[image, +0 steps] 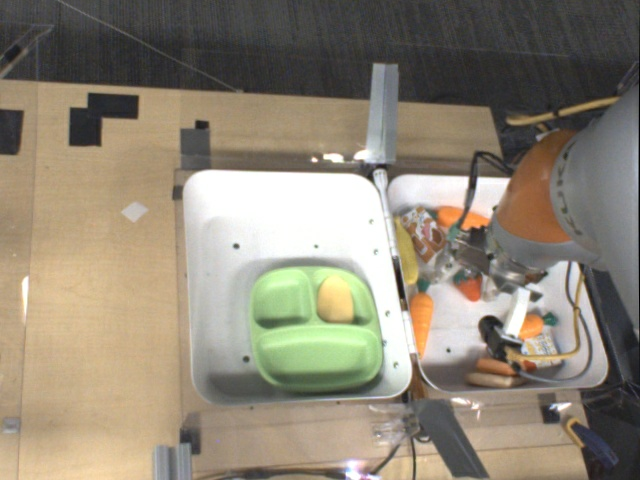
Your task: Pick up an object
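Claw [478, 268] position is at the right of the frame, lowered into the right bin [597, 368] among a cluster of small items; whether it is released or clenched cannot be told, since the wrist hides it. Candidate objects are located in this bin: an orange carrot [422, 320] beside the bin's left wall, a patterned packet [427, 230] toward the upper left, and sausage-shaped pieces [493, 372] near the lower edge. A green divided plate [300, 353] bearing a yellow item [337, 299] is seen in the left bin [215, 268]. For a sound grasp, a single, well-separated object should be selected, the claw centred over it, and contact with neighbouring items and the bin wall avoided before closure is commanded.
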